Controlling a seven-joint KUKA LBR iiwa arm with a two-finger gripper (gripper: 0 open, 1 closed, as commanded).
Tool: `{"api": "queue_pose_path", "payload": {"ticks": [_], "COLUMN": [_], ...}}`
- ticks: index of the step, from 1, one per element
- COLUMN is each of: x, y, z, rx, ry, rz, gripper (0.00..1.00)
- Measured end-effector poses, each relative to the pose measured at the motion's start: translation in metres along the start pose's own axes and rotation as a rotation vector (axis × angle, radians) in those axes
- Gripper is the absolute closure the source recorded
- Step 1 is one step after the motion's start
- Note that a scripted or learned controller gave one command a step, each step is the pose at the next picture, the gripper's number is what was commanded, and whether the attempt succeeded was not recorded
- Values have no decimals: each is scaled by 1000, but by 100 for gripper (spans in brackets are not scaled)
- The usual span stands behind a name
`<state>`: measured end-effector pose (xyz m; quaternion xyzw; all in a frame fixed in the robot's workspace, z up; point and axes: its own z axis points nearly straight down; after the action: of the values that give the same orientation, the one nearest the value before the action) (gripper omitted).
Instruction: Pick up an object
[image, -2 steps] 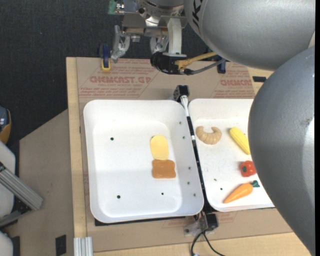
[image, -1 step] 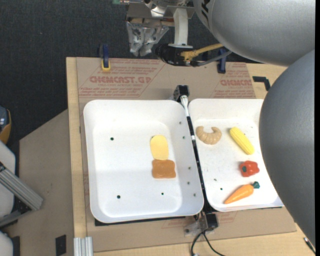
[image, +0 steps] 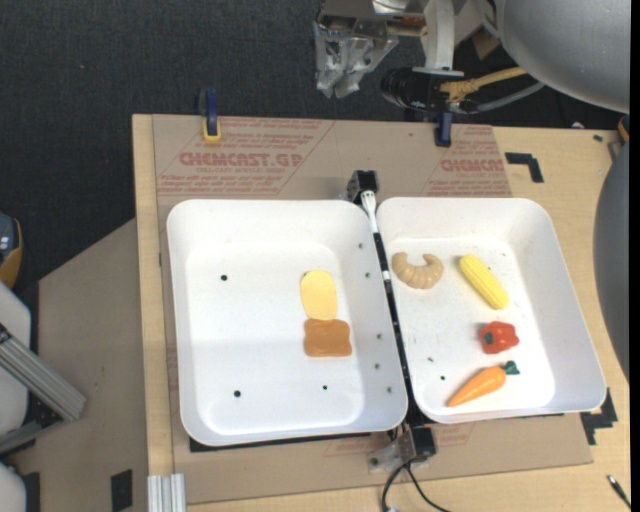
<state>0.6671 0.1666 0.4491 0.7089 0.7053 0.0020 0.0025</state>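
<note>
Arm shell (image: 570, 45): I see a smooth, rounded pale grey casing, broad and curved, with a soft sheen.
Gripper (image: 343, 62): I make out a silvery, translucent-looking metal assembly, blurred, with fine detail too soft to tell.
Wrist block (image: 437, 35): a white upright section sits above a black ring.
Cables (image: 490, 80): I see a yellow lead and dark hoses running beside the black ring.
Markings: none I can read.

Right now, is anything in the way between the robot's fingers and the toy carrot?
Nothing visible blocks it. The gripper hangs above the bench's far edge, beyond both bins. The carrot lies in the open in the right bin, apart from the red pepper beside it, with nothing over it.
</note>
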Motion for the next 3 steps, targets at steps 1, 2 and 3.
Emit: {"api": "queue_pose_path", "payload": {"ticks": [1, 2, 3], "x": [44, 59, 57], "y": [-20, -49, -56], "z": [23, 32, 63], "rx": [10, 11, 12], "ry": [1, 1, -1], "rz": [-9, -8, -4], "gripper": [100, 100, 100]}}
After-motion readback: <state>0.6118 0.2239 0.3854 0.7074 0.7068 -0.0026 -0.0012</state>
